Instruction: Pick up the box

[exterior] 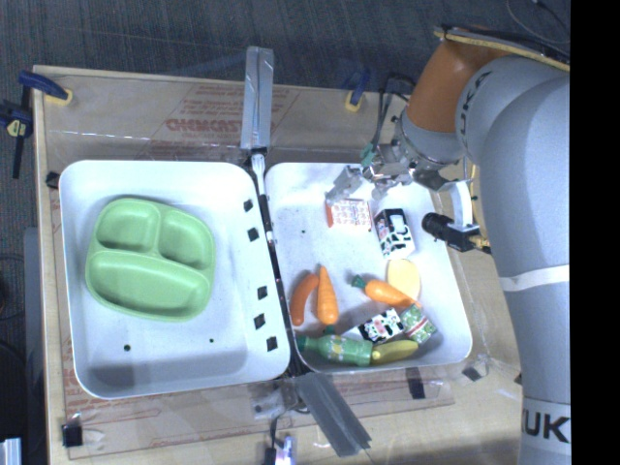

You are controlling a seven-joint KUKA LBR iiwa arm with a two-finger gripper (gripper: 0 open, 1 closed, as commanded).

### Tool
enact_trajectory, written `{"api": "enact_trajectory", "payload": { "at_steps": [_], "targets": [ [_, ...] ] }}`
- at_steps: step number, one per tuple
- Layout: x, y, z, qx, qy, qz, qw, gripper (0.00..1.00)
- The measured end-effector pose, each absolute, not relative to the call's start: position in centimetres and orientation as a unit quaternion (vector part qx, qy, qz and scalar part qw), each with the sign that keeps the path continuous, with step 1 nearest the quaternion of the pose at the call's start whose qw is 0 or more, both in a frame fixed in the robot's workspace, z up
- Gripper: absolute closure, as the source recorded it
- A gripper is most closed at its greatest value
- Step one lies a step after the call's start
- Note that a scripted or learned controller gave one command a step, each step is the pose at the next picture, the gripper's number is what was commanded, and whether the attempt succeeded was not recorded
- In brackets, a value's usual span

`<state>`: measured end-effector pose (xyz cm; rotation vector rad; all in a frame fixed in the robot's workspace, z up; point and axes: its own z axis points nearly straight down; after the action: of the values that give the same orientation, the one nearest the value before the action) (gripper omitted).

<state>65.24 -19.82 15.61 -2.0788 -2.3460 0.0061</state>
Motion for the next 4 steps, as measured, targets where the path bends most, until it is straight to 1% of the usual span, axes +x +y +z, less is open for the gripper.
{"api": "enact_trajectory", "payload": {
  "at_steps": [1,2,3,4],
  "targets": [
    [66.0,-18.4,9.6,-0.636,-0.771,-0.0005,-0.003,0.0],
    [65.7,-18.8,15.2,-0.698,-0.716,0.0017,0.002,0.0],
    [65.7,-18.8,15.2,-0.698,-0.716,0.0018,0.002,0.0],
    [66.0,-18.6,9.6,-0.662,-0.749,-0.0002,-0.002,0.0]
  ]
}}
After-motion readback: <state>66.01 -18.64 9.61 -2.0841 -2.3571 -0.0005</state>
